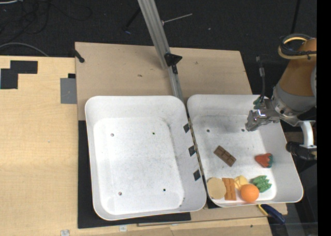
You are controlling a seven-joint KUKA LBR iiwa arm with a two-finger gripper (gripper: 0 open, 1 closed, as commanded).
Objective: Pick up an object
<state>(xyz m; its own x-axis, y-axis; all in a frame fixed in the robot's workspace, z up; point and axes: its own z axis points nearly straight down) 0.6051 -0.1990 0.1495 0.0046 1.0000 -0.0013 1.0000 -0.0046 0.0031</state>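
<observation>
Several small toy foods lie in the right bin (pixel 227 108): a brown chocolate bar (pixel 224 156) near its middle, a red piece (pixel 264 160) to the right, and along the front edge a tan bread slice (pixel 216 188), an orange-brown piece (pixel 229 189), a yellow piece (pixel 241 181), an orange ball (pixel 249 193) and a green piece (pixel 261 182). My gripper (pixel 252 122) hangs over the bin's back right part, well behind the red piece, and nothing shows between its fingers.
The left bin (pixel 137 155) sits beside the right one, joined by black clips (pixel 192 150). A metal rail (pixel 155 28) slants up from between the bins at the back. The grey and orange arm (pixel 296 82) fills the right edge.
</observation>
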